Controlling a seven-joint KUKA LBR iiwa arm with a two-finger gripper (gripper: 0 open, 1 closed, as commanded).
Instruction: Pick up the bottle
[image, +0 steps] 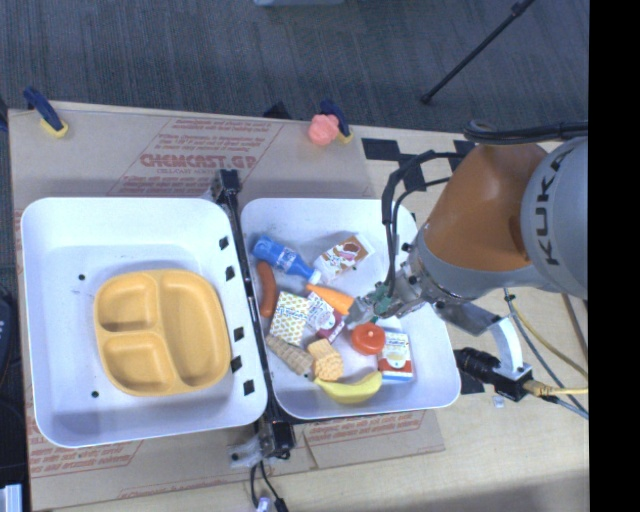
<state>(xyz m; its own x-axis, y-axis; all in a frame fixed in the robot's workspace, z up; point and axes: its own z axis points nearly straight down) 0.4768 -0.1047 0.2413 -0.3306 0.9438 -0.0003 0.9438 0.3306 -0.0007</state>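
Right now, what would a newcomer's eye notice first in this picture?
The big grey and orange arm reaches in from the right, over the right bin crowded with toy food. In the left bin lies a yellow divided plate. The blue bottle lies near the right bin's upper left.

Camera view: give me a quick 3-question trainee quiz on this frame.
1. True or false: the yellow tray lies in the left bin.
2. The blue bottle lies nearest which side of the right bin? A) the divider between the bins B) the arm's side C) the near rim
3. What yellow item lies by the right bin's near rim?

Key: 1 true. 2 A. 3 the banana.
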